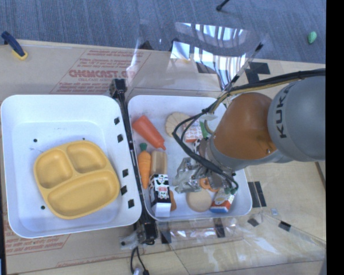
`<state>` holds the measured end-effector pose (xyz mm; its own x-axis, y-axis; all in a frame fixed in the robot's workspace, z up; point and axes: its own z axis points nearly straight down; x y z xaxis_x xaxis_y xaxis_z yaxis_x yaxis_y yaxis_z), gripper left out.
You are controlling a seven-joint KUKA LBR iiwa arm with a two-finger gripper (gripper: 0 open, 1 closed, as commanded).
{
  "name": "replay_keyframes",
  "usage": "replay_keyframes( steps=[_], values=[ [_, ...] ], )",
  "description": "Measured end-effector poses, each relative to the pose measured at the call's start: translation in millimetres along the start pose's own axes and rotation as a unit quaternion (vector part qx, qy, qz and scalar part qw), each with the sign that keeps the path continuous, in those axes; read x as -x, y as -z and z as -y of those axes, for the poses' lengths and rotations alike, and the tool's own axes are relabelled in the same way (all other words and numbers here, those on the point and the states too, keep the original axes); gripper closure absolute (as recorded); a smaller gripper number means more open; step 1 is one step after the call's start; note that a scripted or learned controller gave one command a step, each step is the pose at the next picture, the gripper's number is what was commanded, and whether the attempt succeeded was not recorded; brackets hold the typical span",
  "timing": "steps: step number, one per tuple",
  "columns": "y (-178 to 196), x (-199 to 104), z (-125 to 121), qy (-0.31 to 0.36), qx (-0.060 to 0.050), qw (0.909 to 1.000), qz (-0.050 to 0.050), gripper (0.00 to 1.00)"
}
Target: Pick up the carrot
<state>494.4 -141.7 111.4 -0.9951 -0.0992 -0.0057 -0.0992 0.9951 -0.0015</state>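
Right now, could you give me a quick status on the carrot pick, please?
Gripper low in right bin, nothing seen held. Carrot by left wall, untouched. Milk carton close beside it.

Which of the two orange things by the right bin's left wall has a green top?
The carrot, the lower one against the wall; the red-orange piece above it has no green.

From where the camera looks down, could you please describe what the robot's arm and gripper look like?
The arm is a thick, rounded grey body with dark KUKA lettering on its side and a broad glossy orange band above the wrist. Black cables run along it from the right, and thinner looped wires hang around the wrist. The gripper is a small metallic silver assembly with pale fingers.
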Motion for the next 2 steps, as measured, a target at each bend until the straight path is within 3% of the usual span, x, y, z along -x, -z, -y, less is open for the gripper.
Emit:
replay_keyframes(
  steps=[1,2],
  values=[
    [112.2,-0.5,14.1,-0.088,-0.001,0.9961,0.002,1.00],
    [108.6,-6.6,-51.1,-0.170,0.001,0.9854,-0.003,1.00]
  ],
)
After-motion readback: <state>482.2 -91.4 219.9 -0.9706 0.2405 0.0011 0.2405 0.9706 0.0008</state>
